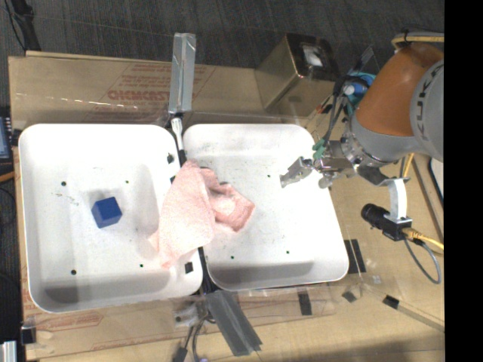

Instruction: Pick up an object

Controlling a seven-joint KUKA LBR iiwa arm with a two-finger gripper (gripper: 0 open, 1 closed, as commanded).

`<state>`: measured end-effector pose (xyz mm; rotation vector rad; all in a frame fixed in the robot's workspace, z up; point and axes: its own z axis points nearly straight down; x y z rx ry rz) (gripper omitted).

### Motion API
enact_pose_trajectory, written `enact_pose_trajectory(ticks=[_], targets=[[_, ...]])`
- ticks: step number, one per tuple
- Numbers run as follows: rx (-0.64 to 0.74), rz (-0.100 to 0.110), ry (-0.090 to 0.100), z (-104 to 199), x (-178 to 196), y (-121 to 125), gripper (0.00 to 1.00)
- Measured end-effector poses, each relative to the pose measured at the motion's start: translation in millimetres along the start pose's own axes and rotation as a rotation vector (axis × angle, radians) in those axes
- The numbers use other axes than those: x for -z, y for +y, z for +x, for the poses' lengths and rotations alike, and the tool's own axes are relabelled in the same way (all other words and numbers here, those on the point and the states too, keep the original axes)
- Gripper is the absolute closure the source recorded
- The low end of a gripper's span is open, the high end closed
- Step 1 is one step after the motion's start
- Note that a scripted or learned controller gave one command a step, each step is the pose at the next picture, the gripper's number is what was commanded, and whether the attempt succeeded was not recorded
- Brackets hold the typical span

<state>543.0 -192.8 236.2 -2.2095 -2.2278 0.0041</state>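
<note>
Far to the left of the claw (296, 173), in the middle of the left bin (45, 202), sits a small blue cube (106, 211), well apart from every wall of that bin and from the cloth. Closer to the claw, still to its left and a little lower in the view, a pink cloth (198, 213) lies draped over the two rims where the bins meet: its paler, wider half hangs down into the left bin, and its bunched, deeper pink half rests on the floor of the right bin (302, 262). The cloth is rumpled, with a folded ridge along its upper edge and a lumpy knot on the side nearest the claw. Between that knot and the claw lies a stretch of bare white floor, so the two are near but not touching.

The claw hangs over the upper right part of the right bin, just inside its right wall, pointing left toward the cloth. Its tips look close together with nothing between them, though they are small and grey against the white floor and whether they are parted or closed cannot be told. Bare floor runs below the claw down to the bin's near wall, and above it to the far wall. Right of the claw, the grey and orange arm (400, 96) crosses the bin's rim
</note>
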Motion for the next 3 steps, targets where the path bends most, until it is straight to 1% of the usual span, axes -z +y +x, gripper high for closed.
enact_pose_trajectory(ticks=[1,2,3], targets=[[0.18,-0.002,-0.001,68.9,-144.5,7.8,0.0],[0.183,-0.001,0.0,68.3,-134.6,7.9,1.0],[0.051,-0.002,-0.001,133.9,-44.0,39.8,1.0]])
